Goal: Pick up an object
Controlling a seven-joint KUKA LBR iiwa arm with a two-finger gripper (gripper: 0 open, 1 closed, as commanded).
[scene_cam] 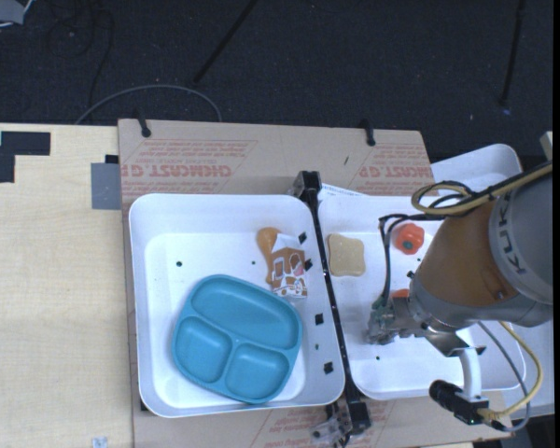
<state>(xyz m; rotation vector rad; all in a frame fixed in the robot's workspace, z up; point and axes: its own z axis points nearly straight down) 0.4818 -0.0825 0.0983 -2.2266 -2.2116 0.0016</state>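
Reaching in from the right, with the grey arm (490, 269) low over the right bin (373, 385) and its orange band broad across the frame. Approach stage, by the look of it: gripper (385, 327) down near the bin floor, nothing visibly lifted. Cannot tell whether it is parted or clamped, too dark and small to read. Nearest candidates in that same bin: a flat, pale tan slab like a slice of toast (346, 255), soft-edged and matte, up near the divider; and a small orange-red rounded piece (409, 238) with a dab of green, glossy, partly tucked behind the cable. Over in the left bin (154, 250): a smooth blue plastic tray (235, 337) with three compartments, rounded corners, lying flat; beside its upper right edge a crinkled brown-and-white printed packet (288, 273) and a slim orange-brown piece (268, 242) touching it. Next move, likely: settle squarely over one small item, close, then lift straight to clear the bin wall. Toast lying flat, so hard to get under.
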